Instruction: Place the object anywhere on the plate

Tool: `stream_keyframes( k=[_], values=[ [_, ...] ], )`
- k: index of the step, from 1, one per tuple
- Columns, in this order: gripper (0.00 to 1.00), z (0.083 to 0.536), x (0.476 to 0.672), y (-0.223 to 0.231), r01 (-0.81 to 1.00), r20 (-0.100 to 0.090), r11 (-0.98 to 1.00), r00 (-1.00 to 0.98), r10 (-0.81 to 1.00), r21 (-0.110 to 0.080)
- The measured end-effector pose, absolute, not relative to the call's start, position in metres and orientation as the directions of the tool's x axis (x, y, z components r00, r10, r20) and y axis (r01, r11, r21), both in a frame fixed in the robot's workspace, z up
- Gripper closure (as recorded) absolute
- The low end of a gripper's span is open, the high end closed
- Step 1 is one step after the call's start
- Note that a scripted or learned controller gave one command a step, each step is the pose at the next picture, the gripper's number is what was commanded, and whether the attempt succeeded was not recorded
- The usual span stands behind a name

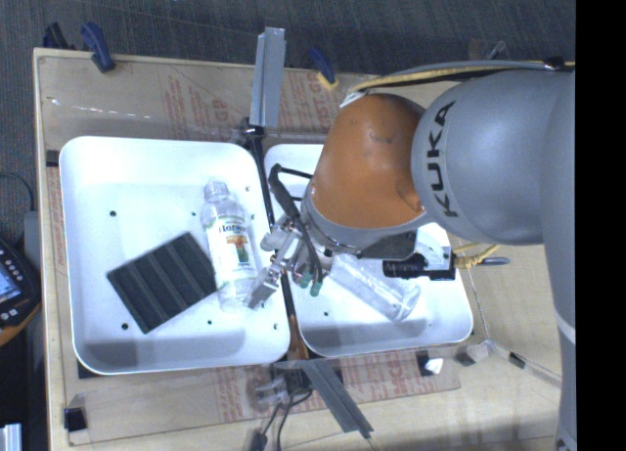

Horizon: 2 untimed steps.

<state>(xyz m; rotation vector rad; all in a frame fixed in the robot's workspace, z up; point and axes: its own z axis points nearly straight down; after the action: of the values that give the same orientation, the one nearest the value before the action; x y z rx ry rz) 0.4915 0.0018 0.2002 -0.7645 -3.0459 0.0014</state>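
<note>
One word, "KUKA", marks the grey arm above both bins.

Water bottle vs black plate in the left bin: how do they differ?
The water bottle is clear plastic with a label, rounded, lying on its side; the black plate is dark, opaque, flat and ridged. The bottle lies nearer the pincer. Both rest in the left bin.

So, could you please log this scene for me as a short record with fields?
left bin: shallow white bin
in left bin: clear plastic water bottle, lying flat; black ribbed rectangular plate beside it
right bin: shallow white bin
in right bin: clear plastic tube
arm: grey and orange arm, gripper near the bottle
</note>
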Motion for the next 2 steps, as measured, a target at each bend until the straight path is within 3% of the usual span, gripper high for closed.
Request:
stream_keyframes(
  k=[1,2],
  values=[
    [0.0,0.192,0.477,0.028,0.443,0.0,0.896,-0.896,0.443,0.0],
    [0.0,0.184,0.477,0.1,0.258,0.0,0.966,-0.966,0.258,0.0]
  ],
)
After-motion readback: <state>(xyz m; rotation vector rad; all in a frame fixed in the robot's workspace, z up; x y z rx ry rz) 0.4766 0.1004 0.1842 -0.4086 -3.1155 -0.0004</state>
